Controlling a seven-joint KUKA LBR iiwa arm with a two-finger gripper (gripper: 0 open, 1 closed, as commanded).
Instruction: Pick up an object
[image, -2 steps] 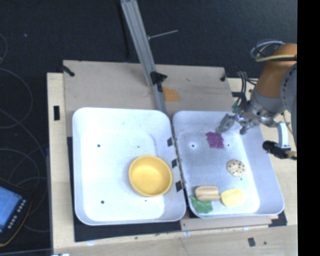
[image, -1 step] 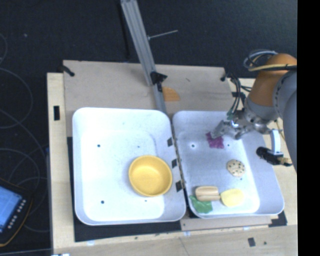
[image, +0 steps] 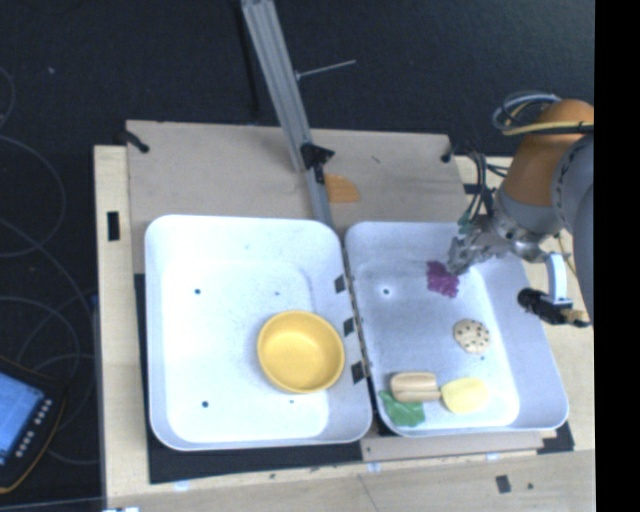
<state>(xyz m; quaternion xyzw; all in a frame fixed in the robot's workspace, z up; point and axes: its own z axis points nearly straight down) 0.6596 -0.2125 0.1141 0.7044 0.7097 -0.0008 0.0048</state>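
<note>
My gripper (image: 462, 252) hangs low over the upper right part of the right bin (image: 400, 250). A small purple object (image: 441, 279) lies just below and left of the fingertips, touching or nearly touching them. Lower in the same bin lie a speckled tan cookie (image: 471, 335), a tan bread roll (image: 414, 386), a yellow piece (image: 465, 395) and a green leaf (image: 401, 408). A yellow bowl (image: 299, 351) sits in the left bin (image: 200, 260).
A metal pole (image: 285, 100) slants down to the divider between the bins. An orange patch (image: 340, 188) marks the bench behind them. A handheld screen (image: 20, 415) lies at the far left, off the bench.
</note>
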